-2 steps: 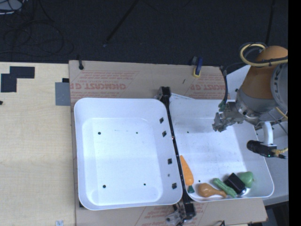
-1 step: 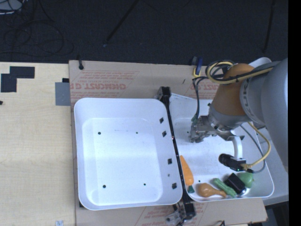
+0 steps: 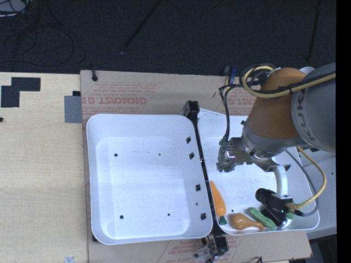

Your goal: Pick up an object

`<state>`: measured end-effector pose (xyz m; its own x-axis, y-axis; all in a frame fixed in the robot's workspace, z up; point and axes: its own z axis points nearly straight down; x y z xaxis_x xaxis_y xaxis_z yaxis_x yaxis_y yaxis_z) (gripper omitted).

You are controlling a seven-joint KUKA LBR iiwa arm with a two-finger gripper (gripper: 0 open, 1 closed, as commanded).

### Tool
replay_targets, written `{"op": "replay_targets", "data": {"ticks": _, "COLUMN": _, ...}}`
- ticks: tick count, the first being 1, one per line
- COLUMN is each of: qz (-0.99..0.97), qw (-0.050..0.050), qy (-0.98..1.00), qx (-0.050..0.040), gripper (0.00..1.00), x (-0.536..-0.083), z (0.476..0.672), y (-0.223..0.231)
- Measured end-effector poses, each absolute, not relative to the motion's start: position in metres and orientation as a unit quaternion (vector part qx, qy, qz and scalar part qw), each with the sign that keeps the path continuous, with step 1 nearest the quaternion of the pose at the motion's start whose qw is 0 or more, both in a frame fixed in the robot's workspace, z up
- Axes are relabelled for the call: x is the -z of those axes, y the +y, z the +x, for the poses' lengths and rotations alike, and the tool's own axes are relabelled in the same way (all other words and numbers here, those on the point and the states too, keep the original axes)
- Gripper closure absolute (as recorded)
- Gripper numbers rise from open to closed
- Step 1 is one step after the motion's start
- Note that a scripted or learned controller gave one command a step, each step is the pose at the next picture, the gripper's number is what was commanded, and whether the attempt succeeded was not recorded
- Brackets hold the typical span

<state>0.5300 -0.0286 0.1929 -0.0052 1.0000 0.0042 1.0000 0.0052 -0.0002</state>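
- The gripper (image 3: 225, 163) is hanging over the right bin (image 3: 244, 193), close to its left wall; I cannot tell whether it is spread or pressed together.
- An orange carrot (image 3: 218, 199) is lying along that wall, below the gripper and apart from it.
- A tan toy (image 3: 241, 221) and a green piece (image 3: 262, 217) are sitting side by side at the front edge.

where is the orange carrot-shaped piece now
In the camera view the orange carrot-shaped piece lies in the right bin by its left wall, near the front corner, with a tan piece just beside it.
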Motion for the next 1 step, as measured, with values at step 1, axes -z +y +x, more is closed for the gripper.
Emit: {"op": "replay_targets", "data": {"ticks": 1, "qz": -0.707, "qw": 0.003, "qy": -0.707, "qx": -0.0017, "gripper": 1.00, "x": -0.1967, "z": 0.5314, "y": -0.0328}}
